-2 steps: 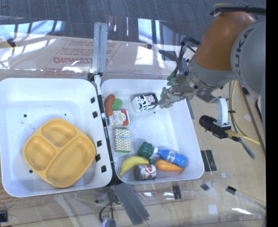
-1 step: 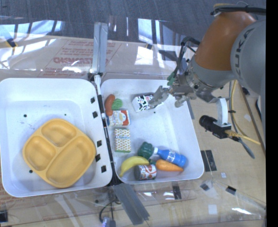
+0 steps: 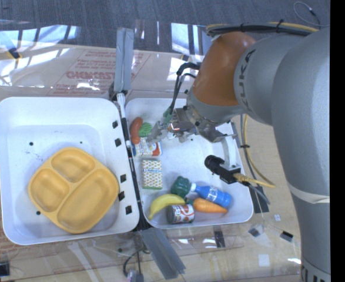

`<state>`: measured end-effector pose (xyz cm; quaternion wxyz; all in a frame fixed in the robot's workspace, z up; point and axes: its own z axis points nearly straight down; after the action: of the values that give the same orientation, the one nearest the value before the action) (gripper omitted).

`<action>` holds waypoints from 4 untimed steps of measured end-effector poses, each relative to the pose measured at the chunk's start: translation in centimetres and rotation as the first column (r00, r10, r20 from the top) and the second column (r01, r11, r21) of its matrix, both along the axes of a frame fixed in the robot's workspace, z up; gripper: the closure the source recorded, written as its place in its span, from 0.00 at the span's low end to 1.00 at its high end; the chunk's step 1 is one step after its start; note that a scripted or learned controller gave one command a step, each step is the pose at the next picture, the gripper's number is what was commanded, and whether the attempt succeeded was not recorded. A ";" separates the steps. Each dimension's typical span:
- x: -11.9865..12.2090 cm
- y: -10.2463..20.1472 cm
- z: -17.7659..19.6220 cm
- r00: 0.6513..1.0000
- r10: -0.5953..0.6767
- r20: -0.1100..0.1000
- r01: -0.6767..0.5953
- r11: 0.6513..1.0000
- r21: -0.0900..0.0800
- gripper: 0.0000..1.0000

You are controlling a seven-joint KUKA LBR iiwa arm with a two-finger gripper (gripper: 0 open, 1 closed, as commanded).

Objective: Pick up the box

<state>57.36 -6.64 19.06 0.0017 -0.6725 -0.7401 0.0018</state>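
A small box [image 3: 152, 174] with a pale checked pattern lies flat in the right bin [image 3: 243, 216], close to its left wall. My gripper [image 3: 160, 129] hangs over the bin's upper left part, above and slightly right of the box and apart from it. Just below the gripper sits a small red and white carton [image 3: 148, 149]. The grey arm with its orange band [image 3: 222, 69] comes in from the right and covers the bin's far right side.
A red item with a green top [image 3: 138, 128] lies beside the gripper. A banana [image 3: 165, 203], a can [image 3: 180, 214], a blue bottle with a green cap [image 3: 206, 194] and a carrot [image 3: 210, 206] crowd the near edge. A yellow divided plate [image 3: 72, 188] fills the left bin [image 3: 13, 116].
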 end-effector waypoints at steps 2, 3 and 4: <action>-7.7 -2.7 -9.4 0.998 0.064 0.016 -0.064 0.998 0.001 0.00; -7.6 -2.5 -8.4 0.997 0.072 0.015 -0.072 0.997 0.003 1.00; -7.6 -2.5 -8.4 0.997 0.072 0.015 -0.072 0.997 0.003 0.00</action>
<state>49.75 -9.13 10.69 -0.0027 -0.6455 -0.7637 -0.0047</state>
